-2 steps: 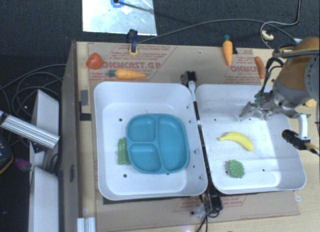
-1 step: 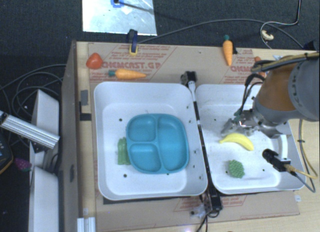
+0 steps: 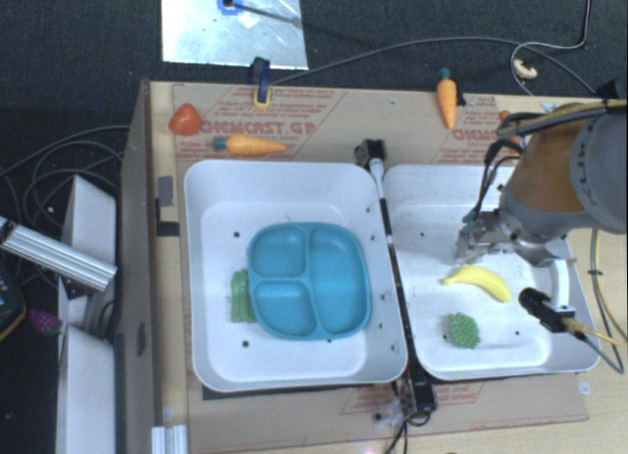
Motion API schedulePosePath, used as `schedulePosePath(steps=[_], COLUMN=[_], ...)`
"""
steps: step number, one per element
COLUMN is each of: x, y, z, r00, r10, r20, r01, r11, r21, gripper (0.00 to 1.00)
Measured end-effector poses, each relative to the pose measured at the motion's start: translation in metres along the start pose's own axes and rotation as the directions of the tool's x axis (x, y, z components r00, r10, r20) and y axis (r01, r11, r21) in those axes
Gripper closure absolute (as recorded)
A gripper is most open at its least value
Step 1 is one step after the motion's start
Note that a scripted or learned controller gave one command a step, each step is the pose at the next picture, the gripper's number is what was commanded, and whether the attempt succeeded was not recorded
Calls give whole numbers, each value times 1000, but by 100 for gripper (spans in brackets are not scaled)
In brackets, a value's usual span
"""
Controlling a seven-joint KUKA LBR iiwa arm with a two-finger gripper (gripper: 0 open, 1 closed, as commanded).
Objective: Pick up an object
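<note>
A yellow banana lies in the right bin, with a green bumpy ball a little in front of it. My gripper hangs low in the right bin, just behind the banana and close to it. I see nothing between its fingers. In the left bin sits a blue divided plate, and a green block lies against the plate's left edge.
Outside the bins, on the cardboard at the back, lie a red tomato, an orange carrot and a second carrot. A dark divider separates the two bins.
</note>
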State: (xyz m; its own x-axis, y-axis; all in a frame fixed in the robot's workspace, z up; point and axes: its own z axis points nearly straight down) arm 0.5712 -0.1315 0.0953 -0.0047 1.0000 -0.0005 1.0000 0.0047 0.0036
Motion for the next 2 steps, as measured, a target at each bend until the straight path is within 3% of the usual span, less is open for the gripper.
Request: schedulePosePath(steps=[1, 2], x=[0, -49], y=[0, 41], z=[0, 11], r00=[1000, 1000], r10=[0, 4], r20=[0, 2], r01=[0, -4], r11=[1000, 1000], r21=[0, 1], gripper=[0, 0])
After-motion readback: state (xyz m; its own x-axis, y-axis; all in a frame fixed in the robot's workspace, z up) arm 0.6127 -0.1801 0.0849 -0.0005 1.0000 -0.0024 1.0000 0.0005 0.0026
